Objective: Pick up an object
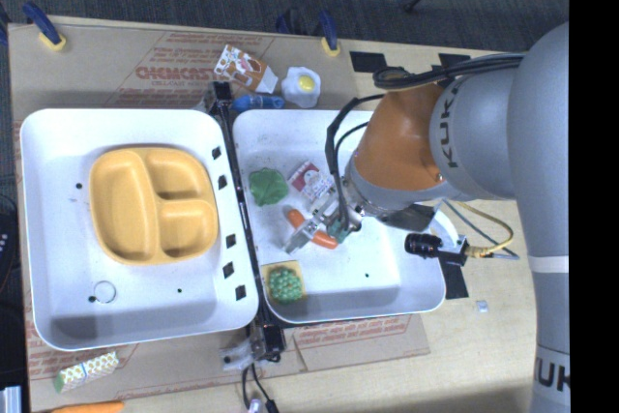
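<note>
The orange carrot [311,232] lies in the right bin [387,300], just under the claw [326,225]. The claw touches it, but I cannot tell if it grips. Near it are a green leaf toy [268,186] and a red-white packet [307,179]. The left bin [58,208] holds a yellow divided tray [153,203].

At the left of the frame I am seeing a yellow divided tray [155,203] lying in the left bin [48,305]. Blue clamps [44,24] are gripping the cardboard-covered bench [174,63] along the upper edge.
</note>
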Tool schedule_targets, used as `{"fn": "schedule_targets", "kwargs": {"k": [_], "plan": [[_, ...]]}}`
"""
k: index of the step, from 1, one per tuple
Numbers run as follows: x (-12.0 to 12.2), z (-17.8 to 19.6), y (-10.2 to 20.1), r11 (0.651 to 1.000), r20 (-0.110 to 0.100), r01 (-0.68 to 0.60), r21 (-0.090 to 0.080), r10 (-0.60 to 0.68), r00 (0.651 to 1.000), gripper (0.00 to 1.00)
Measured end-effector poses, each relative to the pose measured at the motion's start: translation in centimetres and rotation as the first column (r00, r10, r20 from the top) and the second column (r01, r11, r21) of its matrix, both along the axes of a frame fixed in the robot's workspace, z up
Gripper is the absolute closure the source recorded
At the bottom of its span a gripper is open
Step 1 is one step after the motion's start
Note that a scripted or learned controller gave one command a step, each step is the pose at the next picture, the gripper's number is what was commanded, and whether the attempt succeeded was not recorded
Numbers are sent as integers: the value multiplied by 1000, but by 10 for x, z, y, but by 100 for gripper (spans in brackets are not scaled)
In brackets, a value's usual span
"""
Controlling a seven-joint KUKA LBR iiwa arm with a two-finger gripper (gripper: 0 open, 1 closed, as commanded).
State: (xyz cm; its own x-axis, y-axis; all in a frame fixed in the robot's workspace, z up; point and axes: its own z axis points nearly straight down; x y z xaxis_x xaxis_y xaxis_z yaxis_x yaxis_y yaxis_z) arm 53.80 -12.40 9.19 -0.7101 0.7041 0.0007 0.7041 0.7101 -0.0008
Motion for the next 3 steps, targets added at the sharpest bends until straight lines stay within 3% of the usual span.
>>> {"fn": "schedule_targets", "kwargs": {"k": [1,2,3], "plan": [[50,0,28,988,0,155,0,-155,988,0],[-10,0,17,983,-3,185,0,-185,983,0],[6,0,27,973,-1,229,0,-229,973,0]]}}
